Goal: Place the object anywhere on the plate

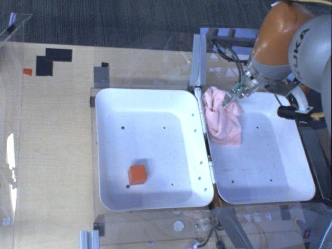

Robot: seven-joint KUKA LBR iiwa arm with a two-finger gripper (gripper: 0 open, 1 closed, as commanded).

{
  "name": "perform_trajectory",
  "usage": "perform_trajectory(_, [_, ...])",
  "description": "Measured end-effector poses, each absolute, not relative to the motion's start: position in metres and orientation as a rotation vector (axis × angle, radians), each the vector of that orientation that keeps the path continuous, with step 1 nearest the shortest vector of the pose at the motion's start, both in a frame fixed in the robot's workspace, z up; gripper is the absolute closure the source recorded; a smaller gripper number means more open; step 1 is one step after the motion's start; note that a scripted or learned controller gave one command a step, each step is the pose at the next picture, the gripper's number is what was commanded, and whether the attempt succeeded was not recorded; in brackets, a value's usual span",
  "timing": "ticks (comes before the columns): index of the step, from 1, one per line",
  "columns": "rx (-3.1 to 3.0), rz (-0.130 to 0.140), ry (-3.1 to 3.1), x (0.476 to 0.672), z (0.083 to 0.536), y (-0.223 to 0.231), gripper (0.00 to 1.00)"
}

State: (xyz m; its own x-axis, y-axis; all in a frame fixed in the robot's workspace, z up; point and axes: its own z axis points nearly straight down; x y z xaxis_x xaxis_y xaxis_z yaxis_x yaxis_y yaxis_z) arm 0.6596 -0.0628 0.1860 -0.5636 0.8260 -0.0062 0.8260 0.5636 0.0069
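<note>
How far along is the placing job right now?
Nothing looks done yet: I can't make out any plate. The orange block sits alone in the left bin. In hand: the gripper is at the upper edge of the pink cloth, bunched against the right bin's left wall; whether it grips the cloth can't be told. Left: lifting and placing the object.
</note>
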Motion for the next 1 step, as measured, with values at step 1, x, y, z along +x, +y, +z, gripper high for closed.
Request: perform_trajectory(1, [1.455, 0.006, 2.774, 0.6617, 0.2257, -0.0616, 1.0])
